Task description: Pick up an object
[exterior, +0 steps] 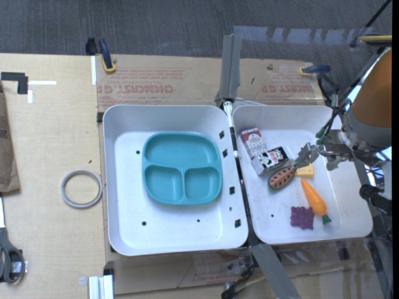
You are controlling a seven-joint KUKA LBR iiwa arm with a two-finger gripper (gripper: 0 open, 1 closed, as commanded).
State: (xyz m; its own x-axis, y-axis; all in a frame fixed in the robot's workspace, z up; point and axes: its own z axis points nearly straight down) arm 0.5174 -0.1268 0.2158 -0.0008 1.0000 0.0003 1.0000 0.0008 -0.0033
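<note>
The right bin [349, 229] holds several small items. A red and white carton [251, 142] lies beside a black and white box [273, 157]. Below them are a brown oval piece [282, 177], a yellow block [305, 172], an orange carrot [315, 198] and a purple grape bunch [302, 217]. My gripper [305, 158] reaches in from the right and hangs low over the bin's middle, just above the yellow block and the right end of the brown oval piece. Nothing is visibly lifted off the bin floor.
The left bin [118, 185] holds a teal divided plate [182, 168]. A grey ring [81, 188] lies on the wooden bench to the left. A grey divider post [228, 67] stands between the bins at the back. The arm's orange band [376, 98] is at the right edge.
</note>
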